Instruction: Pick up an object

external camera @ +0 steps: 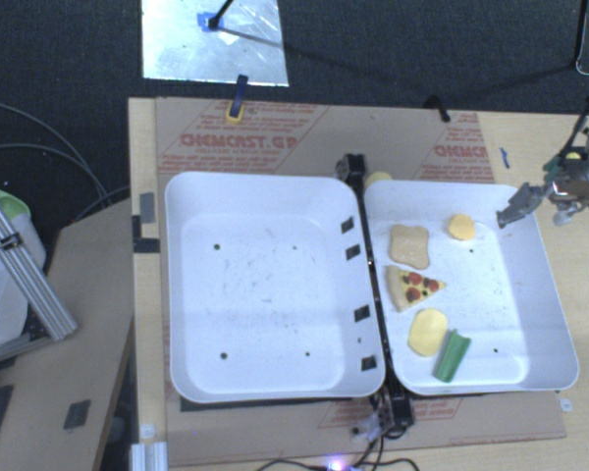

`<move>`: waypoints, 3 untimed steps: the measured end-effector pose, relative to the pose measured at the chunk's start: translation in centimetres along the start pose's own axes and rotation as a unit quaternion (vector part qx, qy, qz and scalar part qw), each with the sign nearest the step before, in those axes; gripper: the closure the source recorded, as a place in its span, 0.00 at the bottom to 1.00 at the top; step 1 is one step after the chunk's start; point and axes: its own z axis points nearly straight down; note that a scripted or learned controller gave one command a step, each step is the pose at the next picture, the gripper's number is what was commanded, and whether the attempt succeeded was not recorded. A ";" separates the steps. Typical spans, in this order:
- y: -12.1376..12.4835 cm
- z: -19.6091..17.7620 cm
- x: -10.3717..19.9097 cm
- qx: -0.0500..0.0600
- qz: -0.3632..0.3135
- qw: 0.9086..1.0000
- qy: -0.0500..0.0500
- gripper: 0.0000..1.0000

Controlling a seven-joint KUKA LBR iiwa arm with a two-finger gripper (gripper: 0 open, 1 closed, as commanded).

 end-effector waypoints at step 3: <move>-9.2 16.7 8.9 -0.002 0.000 1.000 0.000 1.00</move>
